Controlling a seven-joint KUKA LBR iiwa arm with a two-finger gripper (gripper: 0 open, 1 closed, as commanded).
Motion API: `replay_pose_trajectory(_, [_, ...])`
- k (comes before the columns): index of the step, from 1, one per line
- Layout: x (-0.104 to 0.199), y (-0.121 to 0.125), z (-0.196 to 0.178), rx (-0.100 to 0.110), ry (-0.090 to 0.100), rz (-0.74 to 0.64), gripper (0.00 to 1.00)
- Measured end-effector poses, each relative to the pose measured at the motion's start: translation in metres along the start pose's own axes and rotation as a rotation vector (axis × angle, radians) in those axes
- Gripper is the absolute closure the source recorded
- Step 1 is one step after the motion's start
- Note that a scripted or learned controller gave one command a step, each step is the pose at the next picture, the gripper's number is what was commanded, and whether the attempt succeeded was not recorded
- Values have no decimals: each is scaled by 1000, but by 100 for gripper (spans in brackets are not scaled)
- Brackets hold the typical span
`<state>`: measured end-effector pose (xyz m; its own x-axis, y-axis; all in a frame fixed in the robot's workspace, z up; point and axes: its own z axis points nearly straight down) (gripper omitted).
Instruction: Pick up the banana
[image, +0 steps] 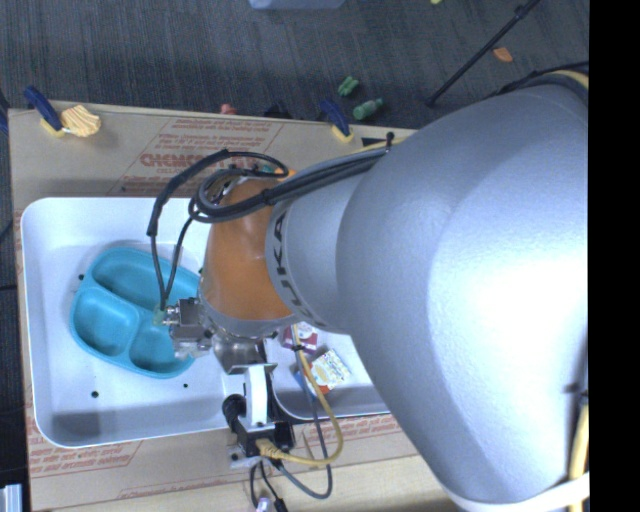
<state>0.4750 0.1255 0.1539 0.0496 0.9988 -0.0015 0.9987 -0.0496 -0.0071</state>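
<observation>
- Reaching arm (420, 260) hides the bin (40, 300) beside the blue tray (120, 310); we see no banana.
- Claw state: we cannot tell; risk of closing on nothing.

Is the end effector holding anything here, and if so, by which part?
Cannot be told. The arm covers the end effector over the left bin near the blue tray; no grasped object is visible.

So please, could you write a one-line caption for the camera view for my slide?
KUKA arm reaching from the right over the left white bin, beside a blue divided tray.
</observation>
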Motion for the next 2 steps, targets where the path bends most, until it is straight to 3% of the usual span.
replay_pose_trajectory(1, [69, 0, -40, -2, 0, 47, 100])
replay_pose_trajectory(2, [-40, 2, -50, 1, 0, 319, 100])
